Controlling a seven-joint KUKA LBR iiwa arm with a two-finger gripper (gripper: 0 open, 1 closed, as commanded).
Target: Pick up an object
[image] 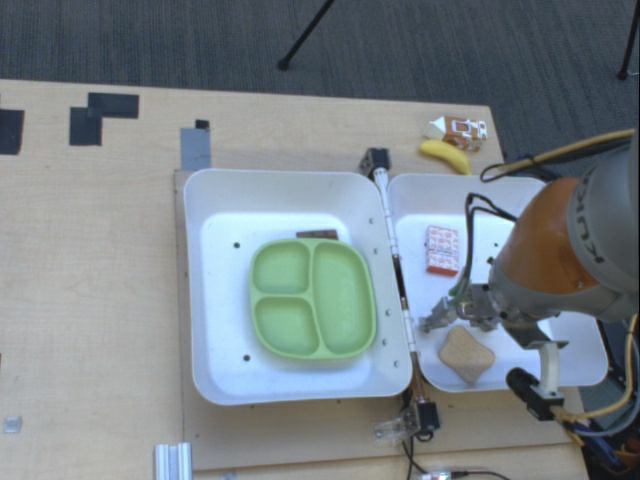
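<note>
The right bin (420, 368) holds a tan, rock-like lump (467, 354) near its front edge and a small red-and-white packet (442, 248) farther back. My gripper (440, 318) hangs low over the right bin, just above and left of the tan lump, its metal fingers pointing left toward the divider. No object shows between the fingers. The grey and orange arm covers the right part of that bin.
The left bin (215, 298) carries a light green three-compartment plate (312, 299) and a small dark brown piece (317, 234) behind it. On the bench behind the right bin lie a yellow banana (444, 154) and a small orange-white package (461, 128). Cables run along the bench front.
</note>
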